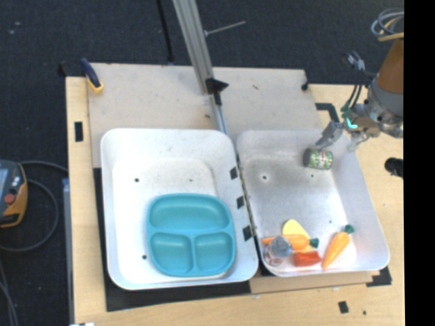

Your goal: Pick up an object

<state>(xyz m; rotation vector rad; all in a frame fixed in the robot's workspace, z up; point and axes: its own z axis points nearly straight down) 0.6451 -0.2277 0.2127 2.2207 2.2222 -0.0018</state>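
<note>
The can (pixel 319 159) lies on its side in the right bin (pixel 299 202), near that bin's far wall and toward its right side. Its long axis runs roughly left to right across the view, slightly tilted, with one round end facing right. The body appears green with a pale label; finer markings are too small to read.

The end effector (pixel 332 135) hangs just above and to the right of the can, at the bin's far right corner. One grey finger (pixel 329 134) slants down toward the can's upper right edge. Whether it touches the can cannot be determined, and whether the end effector is released or clenched cannot be told from this view. The can is not visibly between the fingers. The arm (pixel 387 94) enters from the right, with the orange band above the wrist.

At the near edge of the same bin, well apart from the can, a cluster of small items lies together: a carrot (pixel 337 246) pointing toward the near left with its green top toward the far right, a yellow piece (pixel 295 230), a red piece (pixel 306 257), and a clear rounded item (pixel 277 250).

The left bin (pixel 129 175) holds a blue divided tray (pixel 192 234) with three compartments, placed toward its near side. Both bins rest on the desk (pixel 156 94). A metal post (pixel 194 36) rises from the desk's far side between the bins.
</note>
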